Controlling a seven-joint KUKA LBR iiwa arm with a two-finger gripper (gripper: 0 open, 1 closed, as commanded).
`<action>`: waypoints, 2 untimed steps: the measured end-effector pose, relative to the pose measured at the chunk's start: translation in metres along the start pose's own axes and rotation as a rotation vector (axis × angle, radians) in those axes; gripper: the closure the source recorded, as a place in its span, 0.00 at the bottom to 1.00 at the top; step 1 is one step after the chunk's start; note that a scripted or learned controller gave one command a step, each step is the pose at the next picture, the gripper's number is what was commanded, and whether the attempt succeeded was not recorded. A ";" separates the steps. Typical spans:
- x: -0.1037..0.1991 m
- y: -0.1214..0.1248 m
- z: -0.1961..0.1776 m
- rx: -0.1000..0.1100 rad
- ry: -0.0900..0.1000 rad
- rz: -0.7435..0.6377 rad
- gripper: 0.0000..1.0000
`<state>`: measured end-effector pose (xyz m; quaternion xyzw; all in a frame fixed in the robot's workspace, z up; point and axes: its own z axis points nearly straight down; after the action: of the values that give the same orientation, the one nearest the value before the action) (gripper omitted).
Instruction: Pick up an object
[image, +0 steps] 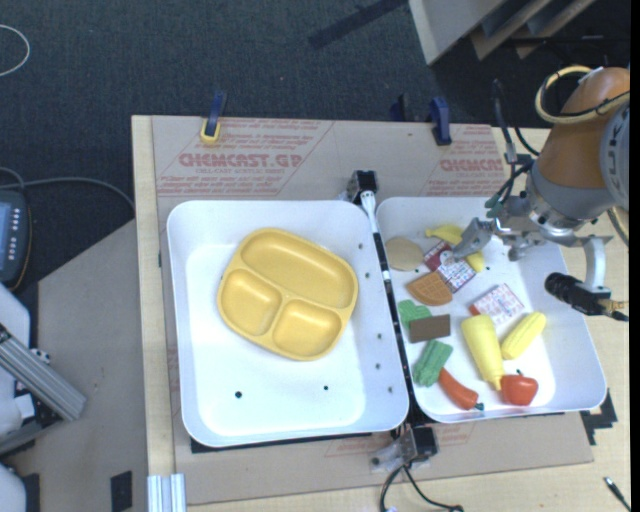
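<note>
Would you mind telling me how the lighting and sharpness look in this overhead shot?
Camera view: even, soft light; the yellow tray shows mild sheen, the left bin reads bright white; only faint shadows under the toy food; the gripper looks slightly soft; the floor beyond is dark.

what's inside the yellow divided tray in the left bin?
Nothing visible: all three compartments of the yellow tray show bare plastic. The tray sits alone in the left bin; what lies under it is covered. The toy food is all in the right bin.
</note>
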<state>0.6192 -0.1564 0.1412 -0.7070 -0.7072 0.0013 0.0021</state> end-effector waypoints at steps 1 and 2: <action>0.001 0.001 0.051 -0.004 0.001 0.001 0.00; 0.001 0.004 0.034 -0.015 -0.002 -0.001 1.00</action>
<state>0.6230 -0.1557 0.1069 -0.7067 -0.7075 -0.0033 -0.0037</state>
